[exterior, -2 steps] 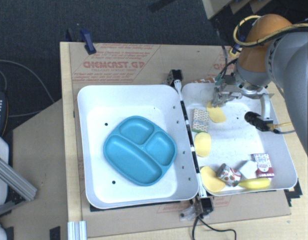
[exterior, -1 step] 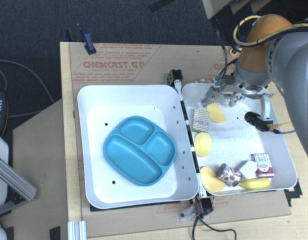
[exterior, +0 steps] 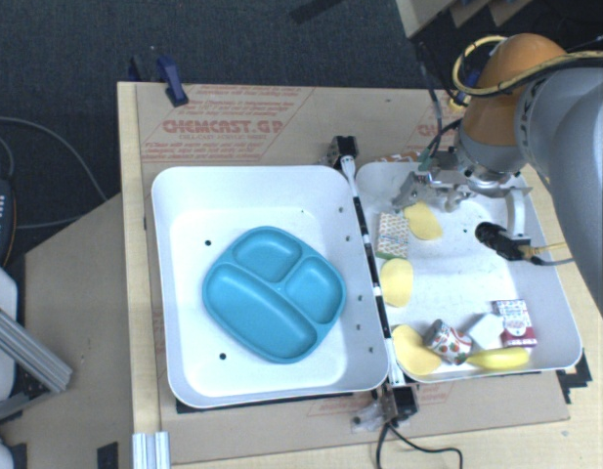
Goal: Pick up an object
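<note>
We count two white bins on the worktop (exterior: 233,125). The left bin (exterior: 184,203) holds one blue plate (exterior: 272,293) with bare floor around it. The right bin (exterior: 560,306) holds four yellow pieces (exterior: 397,281), one packet (exterior: 393,233), one can (exterior: 448,341) and one carton (exterior: 513,322), mostly along its left and near walls. Its middle is open. The hand (exterior: 436,189) hangs at that bin's far end, just beyond the farthest piece (exterior: 425,223). We cannot tell how open it is.

Bench fittings, seen from above
A brown board with red lettering (exterior: 233,115) carries a shallow white left bin (exterior: 179,213) just beside a matching right bin (exterior: 457,281); a small blue clip (exterior: 171,79) sits at its far-left corner.
</note>
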Motion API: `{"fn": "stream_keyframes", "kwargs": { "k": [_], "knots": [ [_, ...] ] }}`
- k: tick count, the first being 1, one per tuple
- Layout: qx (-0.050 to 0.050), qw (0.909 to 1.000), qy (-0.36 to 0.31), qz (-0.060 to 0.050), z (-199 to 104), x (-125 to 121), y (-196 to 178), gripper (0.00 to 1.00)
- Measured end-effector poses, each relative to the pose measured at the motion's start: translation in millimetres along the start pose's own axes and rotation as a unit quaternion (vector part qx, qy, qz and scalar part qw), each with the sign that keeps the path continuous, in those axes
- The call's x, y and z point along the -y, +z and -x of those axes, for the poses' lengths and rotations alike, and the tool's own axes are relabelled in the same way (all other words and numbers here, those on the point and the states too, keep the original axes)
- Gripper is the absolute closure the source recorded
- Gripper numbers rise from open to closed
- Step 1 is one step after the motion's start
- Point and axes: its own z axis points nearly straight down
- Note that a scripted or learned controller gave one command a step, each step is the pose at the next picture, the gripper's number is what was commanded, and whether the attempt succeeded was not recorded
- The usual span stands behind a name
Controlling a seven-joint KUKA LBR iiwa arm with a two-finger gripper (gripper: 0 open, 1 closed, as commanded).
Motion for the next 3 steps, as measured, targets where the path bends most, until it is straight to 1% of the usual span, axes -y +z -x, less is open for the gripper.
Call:
{"fn": "stream_keyframes", "kwargs": {
  "k": [1,2,3],
  "knots": [
    [0.0,1.0,0.0,0.001,-0.2,-0.8,-10.7,1.0],
    [0.0,1.0,0.0,0.001,-0.2,-0.6,-10.5,0.0],
    [0.0,1.0,0.001,0.0,3.7,0.0,0.0,0.0]
  ]
}}
